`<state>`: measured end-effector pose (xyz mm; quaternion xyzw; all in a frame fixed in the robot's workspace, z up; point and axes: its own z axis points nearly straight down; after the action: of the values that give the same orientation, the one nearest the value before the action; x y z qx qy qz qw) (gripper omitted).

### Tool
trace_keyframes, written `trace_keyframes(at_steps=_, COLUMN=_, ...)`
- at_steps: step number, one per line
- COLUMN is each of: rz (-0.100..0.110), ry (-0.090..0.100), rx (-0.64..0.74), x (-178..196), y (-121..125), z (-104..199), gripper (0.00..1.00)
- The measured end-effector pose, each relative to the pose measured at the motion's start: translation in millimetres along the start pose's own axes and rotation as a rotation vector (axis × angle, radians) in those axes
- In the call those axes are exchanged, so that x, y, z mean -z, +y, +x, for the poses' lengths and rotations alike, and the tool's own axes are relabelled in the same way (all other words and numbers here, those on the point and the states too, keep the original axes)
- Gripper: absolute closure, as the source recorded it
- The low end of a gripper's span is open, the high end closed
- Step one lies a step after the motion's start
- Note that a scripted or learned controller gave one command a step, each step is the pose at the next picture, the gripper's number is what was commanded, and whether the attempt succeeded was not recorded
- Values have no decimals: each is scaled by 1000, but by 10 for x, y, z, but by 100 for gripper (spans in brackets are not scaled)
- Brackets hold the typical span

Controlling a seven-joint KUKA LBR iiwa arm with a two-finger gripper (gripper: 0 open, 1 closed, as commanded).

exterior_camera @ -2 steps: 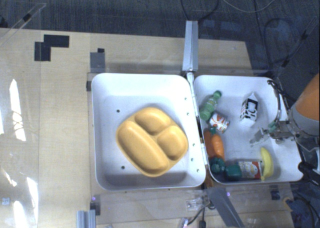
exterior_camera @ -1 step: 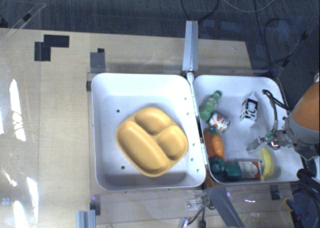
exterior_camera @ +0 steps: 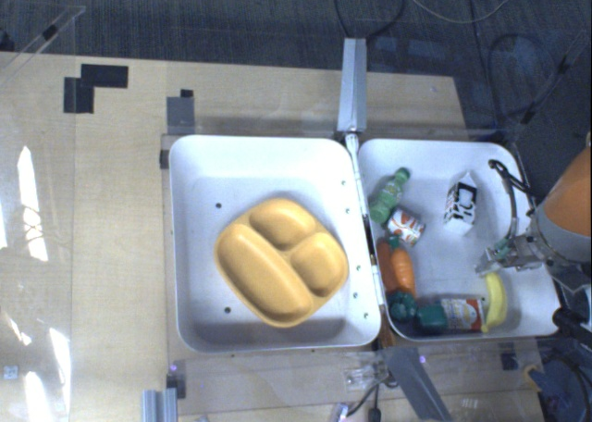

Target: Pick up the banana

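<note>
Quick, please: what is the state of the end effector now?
End effector: just above the banana in the right bin; open or closed cannot be told.

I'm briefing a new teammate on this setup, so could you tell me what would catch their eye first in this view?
First, the big yellow three-part tray sitting in the middle of the left bin. Next, the clutter in the right bin: a green bottle, a carrot and a small black-and-white carton. At that bin's right side the gripper hangs just above the banana, beside a bottle lying on its side.
</note>
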<state>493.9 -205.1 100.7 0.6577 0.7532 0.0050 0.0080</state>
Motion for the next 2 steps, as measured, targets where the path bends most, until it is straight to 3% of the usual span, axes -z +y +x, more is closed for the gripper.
trace_keyframes(at_steps=1, rz=11, ry=3, rx=22, x=1123, y=27, z=417, gripper=100)
trace_keyframes(at_steps=2, rz=12, ry=3, rx=22, x=1121, y=26, z=417, gripper=0)
